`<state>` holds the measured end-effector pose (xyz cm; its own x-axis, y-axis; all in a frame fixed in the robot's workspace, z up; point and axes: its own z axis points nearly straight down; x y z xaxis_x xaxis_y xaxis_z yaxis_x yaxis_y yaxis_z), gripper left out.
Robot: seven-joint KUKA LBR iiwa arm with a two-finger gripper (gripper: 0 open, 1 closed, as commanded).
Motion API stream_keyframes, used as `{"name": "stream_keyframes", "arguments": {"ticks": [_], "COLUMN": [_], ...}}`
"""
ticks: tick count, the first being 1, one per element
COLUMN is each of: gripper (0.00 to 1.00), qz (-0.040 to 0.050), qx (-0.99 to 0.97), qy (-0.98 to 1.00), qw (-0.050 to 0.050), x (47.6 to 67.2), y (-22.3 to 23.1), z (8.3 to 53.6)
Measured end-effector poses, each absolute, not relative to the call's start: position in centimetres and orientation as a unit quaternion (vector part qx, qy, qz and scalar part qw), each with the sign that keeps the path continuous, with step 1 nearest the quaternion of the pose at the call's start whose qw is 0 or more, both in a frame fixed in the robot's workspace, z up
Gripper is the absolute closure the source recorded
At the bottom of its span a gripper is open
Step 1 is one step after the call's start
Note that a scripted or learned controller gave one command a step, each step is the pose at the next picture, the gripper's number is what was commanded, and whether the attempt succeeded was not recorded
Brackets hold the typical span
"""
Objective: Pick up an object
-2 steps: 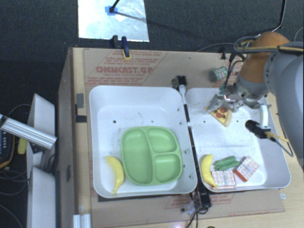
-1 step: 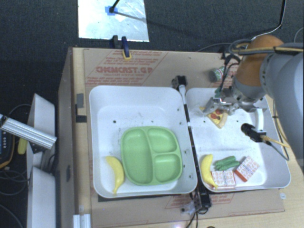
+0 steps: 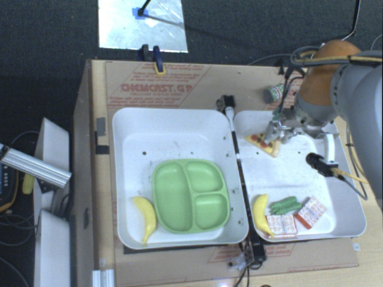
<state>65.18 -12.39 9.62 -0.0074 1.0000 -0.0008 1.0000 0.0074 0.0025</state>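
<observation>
The arm reaches in over the far end of the right bin, and the hand hangs low there, right at the far end of a small toy pizza slice. That slice, yellow and red, lies flat on the bin floor near the wall between the two bins and is the likeliest target. From this slanted view it cannot be told whether the hand is apart or together, nor whether it touches the slice or merely sits just above it. Nothing is visibly gripped.

The other candidates lie well apart from the hand, at the near end of the same bin: a yellow banana against the dividing wall, a green bean pod beside it, and two red-and-white packets. The left bin holds a green divided plate with a second banana at its left edge.

By the look of it, the task stands at the approach-and-grasp step, with no lift begun. The next move calls for a grip across the slice, low enough to catch so thin and flat a piece, then a straight lift. A flat toy on a smooth floor may well slide away or slip out, so the grasp looks delicate.
</observation>
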Motion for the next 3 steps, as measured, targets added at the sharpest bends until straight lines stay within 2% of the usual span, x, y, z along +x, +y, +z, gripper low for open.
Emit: {"name": "stream_keyframes", "arguments": {"ticks": [1, 2, 3], "gripper": [1.0, 0.0, 0.0], "qz": [0.0029, 0.001, -0.0002], "qx": [0.705, 0.706, 0.707], "qy": [0.709, 0.709, 0.708], "qw": [0.002, 0.001, 0.0], "x": [63.2, 63.1, 61.6], "y": [-4.7, -4.8, -7.1], "z": [24.4, 24.1, 18.4]}}
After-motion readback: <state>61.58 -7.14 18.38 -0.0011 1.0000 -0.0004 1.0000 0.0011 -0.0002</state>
